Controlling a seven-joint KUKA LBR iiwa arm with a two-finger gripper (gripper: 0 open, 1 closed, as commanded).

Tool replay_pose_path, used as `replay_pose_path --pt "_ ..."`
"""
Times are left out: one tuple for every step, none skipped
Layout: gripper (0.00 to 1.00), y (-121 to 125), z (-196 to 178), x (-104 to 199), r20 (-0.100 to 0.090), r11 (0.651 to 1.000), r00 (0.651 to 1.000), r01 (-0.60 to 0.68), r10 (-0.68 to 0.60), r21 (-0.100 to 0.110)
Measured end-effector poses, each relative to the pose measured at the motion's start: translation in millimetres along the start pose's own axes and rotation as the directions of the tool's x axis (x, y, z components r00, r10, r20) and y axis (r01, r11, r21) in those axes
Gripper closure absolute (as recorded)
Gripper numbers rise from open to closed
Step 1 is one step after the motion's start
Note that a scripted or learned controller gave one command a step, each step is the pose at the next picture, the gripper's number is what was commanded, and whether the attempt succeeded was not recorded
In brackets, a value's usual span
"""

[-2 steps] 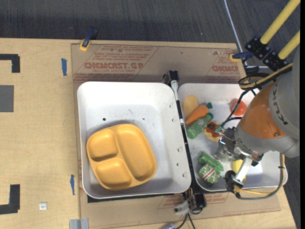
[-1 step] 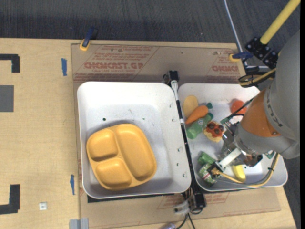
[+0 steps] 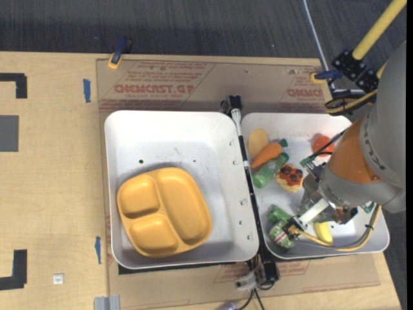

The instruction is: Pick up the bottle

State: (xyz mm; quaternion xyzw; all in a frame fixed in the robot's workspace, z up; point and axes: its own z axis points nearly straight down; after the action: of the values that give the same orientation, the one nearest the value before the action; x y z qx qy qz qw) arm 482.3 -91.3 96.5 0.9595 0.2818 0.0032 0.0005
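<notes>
One gripper (image 3: 311, 197), low over the near end of the right bin (image 3: 297, 129); whether it is open or closed cannot be told. Green bottle (image 3: 264, 174) lies apart from it by the dividing wall, just beside the carrot (image 3: 268, 154). Risk: a descent here would likely meet the green labelled container (image 3: 280, 228) or the banana (image 3: 322, 233) instead.

A: Any readable text from where you stand?
B: Red print on the brown sheet (image 3: 271, 76), far edge. Looks like "CHEMCAST GP", reversed, just beyond the left bin (image 3: 168, 141).
A: Only once?
B: Second copy beyond the right bin (image 3: 290, 124), partly hidden. The rest is too small to read.
</notes>
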Motion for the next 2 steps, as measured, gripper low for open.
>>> replay_pose_path --pt "1.0 47.0 9.9 -32.9 0.002 0.937 0.937 0.349 -0.349 0.006" --pt "1.0 46.9 0.4 -32.5 0.002 0.937 0.937 0.349 -0.349 0.006"
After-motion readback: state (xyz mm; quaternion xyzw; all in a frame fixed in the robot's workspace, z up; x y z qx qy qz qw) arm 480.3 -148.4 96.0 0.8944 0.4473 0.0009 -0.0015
